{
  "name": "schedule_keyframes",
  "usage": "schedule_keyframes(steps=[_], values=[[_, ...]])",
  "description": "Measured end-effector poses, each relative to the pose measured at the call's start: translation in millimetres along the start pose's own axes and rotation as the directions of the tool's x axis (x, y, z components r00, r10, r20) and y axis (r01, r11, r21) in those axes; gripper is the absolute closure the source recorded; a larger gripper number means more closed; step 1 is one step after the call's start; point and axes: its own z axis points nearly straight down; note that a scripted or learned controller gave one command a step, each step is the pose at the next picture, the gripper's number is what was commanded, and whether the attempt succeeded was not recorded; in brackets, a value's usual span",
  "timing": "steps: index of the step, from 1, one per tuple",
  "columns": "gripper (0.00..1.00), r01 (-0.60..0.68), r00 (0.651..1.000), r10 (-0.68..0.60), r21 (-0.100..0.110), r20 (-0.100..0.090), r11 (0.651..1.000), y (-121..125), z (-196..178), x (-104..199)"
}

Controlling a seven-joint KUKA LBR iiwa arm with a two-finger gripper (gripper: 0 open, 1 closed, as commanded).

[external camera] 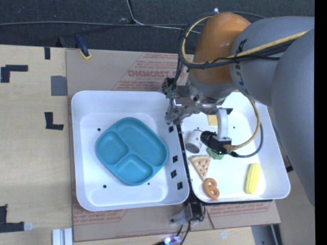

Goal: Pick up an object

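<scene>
My gripper hangs below the orange wrist band, over the divider between the two bins at its far end. In the right bin lie a grey and white cup, a pizza slice toy, a pretzel, a yellow corn cob, a dark green item and a small yellow piece. The cup is just right of and nearer than the gripper. Nothing shows held in the gripper. The arm hides the far part of the right bin.
A blue divided plate fills the middle of the left bin. Both bins rest on a cardboard sheet. A cable loops from the wrist over the right bin.
</scene>
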Motion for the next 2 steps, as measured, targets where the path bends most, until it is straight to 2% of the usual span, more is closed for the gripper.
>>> schedule_keyframes(steps=[1,2], values=[[1.00,0.000,1.000,0.000,0.001,0.000,1.000,-16.3,-4.3,44.2],[0.00,-0.004,1.000,0.004,0.000,0.002,1.000,-15.7,-4.1,41.4]])
